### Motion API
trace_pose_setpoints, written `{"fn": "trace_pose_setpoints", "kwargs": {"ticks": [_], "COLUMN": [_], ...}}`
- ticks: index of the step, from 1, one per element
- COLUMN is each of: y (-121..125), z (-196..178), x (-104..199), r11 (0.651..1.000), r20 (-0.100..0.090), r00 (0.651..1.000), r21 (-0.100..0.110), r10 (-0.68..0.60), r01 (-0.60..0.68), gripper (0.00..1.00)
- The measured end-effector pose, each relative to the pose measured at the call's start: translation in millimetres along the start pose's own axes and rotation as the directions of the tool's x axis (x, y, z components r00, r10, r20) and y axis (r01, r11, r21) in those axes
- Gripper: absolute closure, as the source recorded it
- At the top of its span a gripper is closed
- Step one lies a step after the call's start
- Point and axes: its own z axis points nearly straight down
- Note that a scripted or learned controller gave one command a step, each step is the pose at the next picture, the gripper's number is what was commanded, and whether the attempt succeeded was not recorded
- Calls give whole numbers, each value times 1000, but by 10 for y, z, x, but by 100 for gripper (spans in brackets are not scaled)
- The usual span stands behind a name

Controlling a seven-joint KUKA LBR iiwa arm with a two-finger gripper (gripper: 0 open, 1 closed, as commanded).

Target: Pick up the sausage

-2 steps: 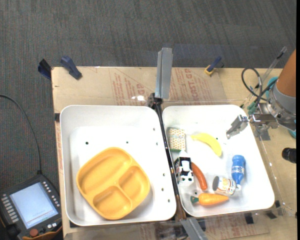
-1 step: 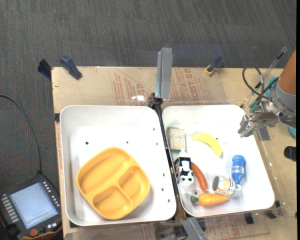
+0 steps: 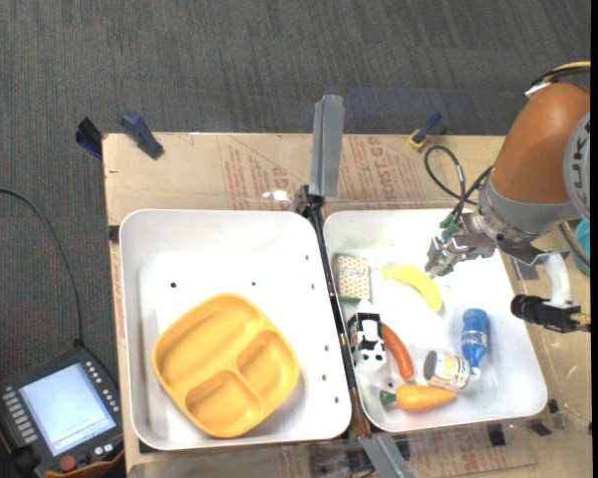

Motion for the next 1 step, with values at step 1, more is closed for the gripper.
{"fn": "trace_pose_setpoints", "kwargs": {"ticks": [1], "y": [-148], "z": [550], "x": [303], "r11": [981], "r20": [-1], "r00": [981], "r21": [1], "r10": [192], "r01": [-192], "gripper": [100]}}
